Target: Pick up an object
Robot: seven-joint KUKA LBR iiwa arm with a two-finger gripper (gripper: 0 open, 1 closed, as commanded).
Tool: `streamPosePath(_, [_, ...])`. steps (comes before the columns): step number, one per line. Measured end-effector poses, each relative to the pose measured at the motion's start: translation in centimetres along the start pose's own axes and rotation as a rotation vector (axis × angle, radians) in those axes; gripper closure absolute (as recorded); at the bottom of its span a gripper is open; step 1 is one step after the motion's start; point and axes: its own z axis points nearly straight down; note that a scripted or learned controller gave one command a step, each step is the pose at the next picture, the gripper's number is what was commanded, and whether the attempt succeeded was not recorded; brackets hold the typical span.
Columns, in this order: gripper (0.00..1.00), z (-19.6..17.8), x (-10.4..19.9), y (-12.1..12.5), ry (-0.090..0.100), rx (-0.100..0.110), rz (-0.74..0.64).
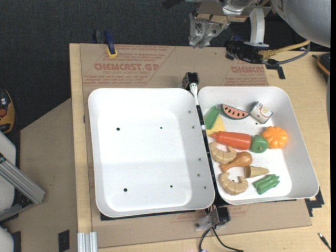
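- Cardboard-topped counter (157,62) carrying two white bins; left bin (142,151) lying bare.
- Right bin (296,140), touching left bin, holding toy food: carrot (233,138), watermelon slice (233,111), pumpkin (276,136), shrimp (232,183).
- Pincer (202,35) hovering beyond right bin's far edge, over cardboard; fingers' state — cannot tell.
- Dark carpet lying beyond counter.

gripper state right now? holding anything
gripper: raised above the bench's far edge, beyond the bins, nothing between its fingers; open or shut cannot be told.
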Motion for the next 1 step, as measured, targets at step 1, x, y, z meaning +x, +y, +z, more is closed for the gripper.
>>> streamPosePath(1, [1.0,-11.28,4.53,-1.52,0.001,0.006,0.002])
